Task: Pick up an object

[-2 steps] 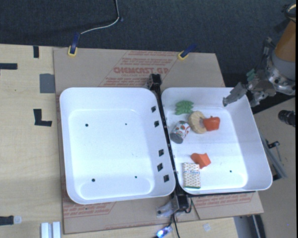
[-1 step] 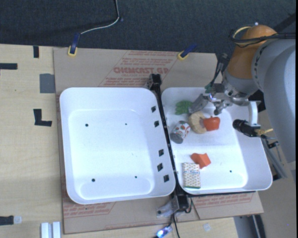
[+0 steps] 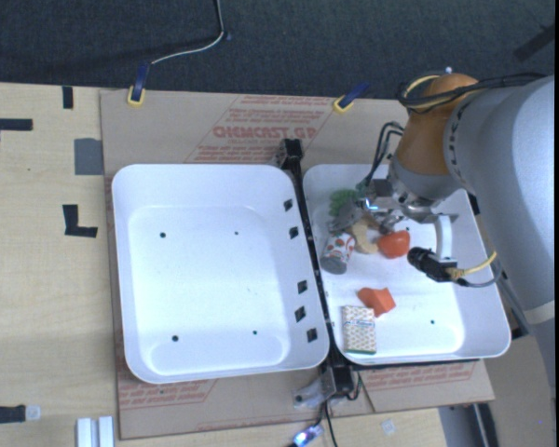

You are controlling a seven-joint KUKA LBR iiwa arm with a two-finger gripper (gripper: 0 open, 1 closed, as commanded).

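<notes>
In the right bin [image 3: 475, 338], the gripper [image 3: 380, 214] hangs over a clutter of objects; its grip cannot be told. A red ball [image 3: 395, 244] lies just beside it, an orange block [image 3: 378, 299] nearer the bin's front, a patterned box [image 3: 358, 330] beyond.

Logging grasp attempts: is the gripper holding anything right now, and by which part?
It cannot be told. The gripper sits low in the right bin among the clustered objects, beside the red ball; nothing shows between its tips.
</notes>
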